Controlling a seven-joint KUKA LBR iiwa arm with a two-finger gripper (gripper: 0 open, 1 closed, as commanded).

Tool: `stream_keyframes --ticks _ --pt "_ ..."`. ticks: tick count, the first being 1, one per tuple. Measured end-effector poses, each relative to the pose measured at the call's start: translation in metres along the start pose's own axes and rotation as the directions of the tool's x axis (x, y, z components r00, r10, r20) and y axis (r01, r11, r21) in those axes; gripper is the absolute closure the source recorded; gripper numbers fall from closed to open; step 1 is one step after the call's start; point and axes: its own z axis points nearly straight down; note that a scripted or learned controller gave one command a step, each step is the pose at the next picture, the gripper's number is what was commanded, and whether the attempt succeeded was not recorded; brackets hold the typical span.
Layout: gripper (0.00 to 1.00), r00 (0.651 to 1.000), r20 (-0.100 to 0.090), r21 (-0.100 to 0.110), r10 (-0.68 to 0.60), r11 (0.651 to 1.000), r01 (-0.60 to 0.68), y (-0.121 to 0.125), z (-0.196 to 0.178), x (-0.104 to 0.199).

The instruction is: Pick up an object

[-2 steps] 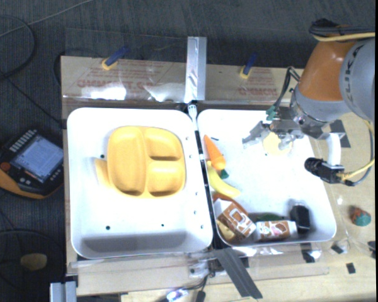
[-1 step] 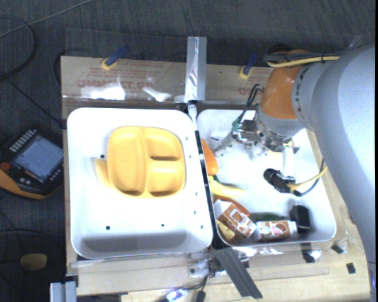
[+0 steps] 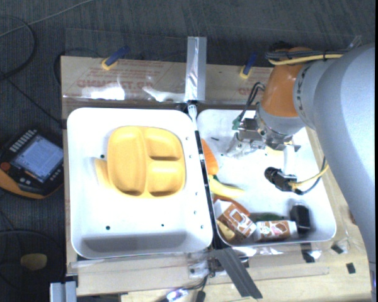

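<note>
Gripper [image 3: 251, 133] low in right bin [image 3: 321, 222], near orange carrot [image 3: 208, 158]. Yellow tray [image 3: 145, 160] fills left bin [image 3: 82, 231].

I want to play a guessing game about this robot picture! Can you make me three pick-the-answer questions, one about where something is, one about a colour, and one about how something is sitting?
1. Where is the yellow tray?
A. in the left bin
B. in the right bin
C. on the floor

2. What colour is the band above the arm's wrist?
A. green
B. orange
C. blue

3. The gripper is
A. over the left bin
B. over the floor
C. over the right bin

Answers: 1 A, the tray lies inside the left bin. 2 B, the band looks orange. 3 C, it sits above the right bin's far part.
</note>
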Motion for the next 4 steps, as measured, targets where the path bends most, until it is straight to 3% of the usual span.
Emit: stream_keyframes --ticks 1,2,3,4 --pt "0.0 1.0 0.0 0.0 0.0 1.0 0.0 0.0 0.0 0.0" --pt "0.0 0.998 -0.007 -0.012 0.057 0.998 -0.057 0.023 0.011 -0.025" --pt "0.0 0.999 0.003 -0.017 0.037 0.999 -0.037 0.007 0.01 -0.023" --pt "0.0 0.999 0.0 -0.016 0.048 0.999 -0.048 -0.055 0.009 -0.02"
